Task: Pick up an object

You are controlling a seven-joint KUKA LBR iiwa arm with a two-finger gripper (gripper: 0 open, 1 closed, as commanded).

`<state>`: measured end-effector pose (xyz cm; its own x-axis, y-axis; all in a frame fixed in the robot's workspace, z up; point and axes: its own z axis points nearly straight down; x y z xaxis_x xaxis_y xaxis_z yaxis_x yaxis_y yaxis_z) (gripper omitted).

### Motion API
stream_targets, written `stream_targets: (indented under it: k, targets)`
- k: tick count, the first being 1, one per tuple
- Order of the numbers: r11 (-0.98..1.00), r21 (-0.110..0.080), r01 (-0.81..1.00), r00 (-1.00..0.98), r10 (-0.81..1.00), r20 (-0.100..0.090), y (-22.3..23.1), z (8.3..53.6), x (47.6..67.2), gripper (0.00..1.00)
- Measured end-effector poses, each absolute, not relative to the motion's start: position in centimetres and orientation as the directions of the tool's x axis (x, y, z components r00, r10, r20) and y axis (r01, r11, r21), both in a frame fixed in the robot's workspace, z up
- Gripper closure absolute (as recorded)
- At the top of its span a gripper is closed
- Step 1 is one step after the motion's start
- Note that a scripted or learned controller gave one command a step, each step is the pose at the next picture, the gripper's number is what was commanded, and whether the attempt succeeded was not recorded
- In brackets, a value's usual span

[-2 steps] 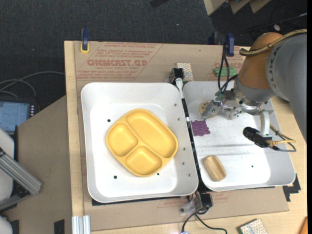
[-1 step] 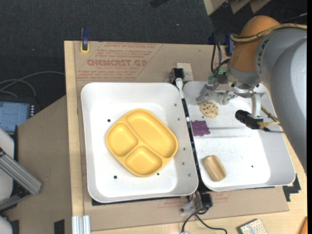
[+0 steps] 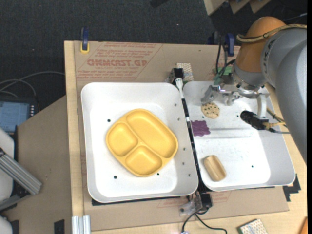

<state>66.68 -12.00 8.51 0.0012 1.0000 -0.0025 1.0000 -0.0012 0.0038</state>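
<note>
In the right bin (image 3: 273, 169) a round brown cookie with dark chips (image 3: 210, 110) lies near the far left corner. A flat purple piece (image 3: 200, 127) rests just in front of it, by the bin's left wall. Toward the front lies a tan, bread-like roll (image 3: 214, 167). My gripper (image 3: 220, 95) hangs low over the bin's far end, just behind and slightly right of the cookie, and nothing shows in its grasp.
A yellow divided plate (image 3: 141, 141) with three compartments fills the middle of the left bin (image 3: 97, 101). The grey arm with its orange band (image 3: 256, 43) comes in from the upper right, above the right bin's far corner.
</note>
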Motion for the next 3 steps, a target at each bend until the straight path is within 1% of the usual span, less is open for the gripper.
stream_targets:
  k: [1, 3]
  targets:
    - [-0.001, 0.004, 1.000, 0.001, 1.000, -0.002, -13.08, 8.52, 66.52, 0.00]
    - [0.000, 0.004, 1.000, 0.000, 1.000, -0.002, -12.64, 8.52, 66.69, 0.00]
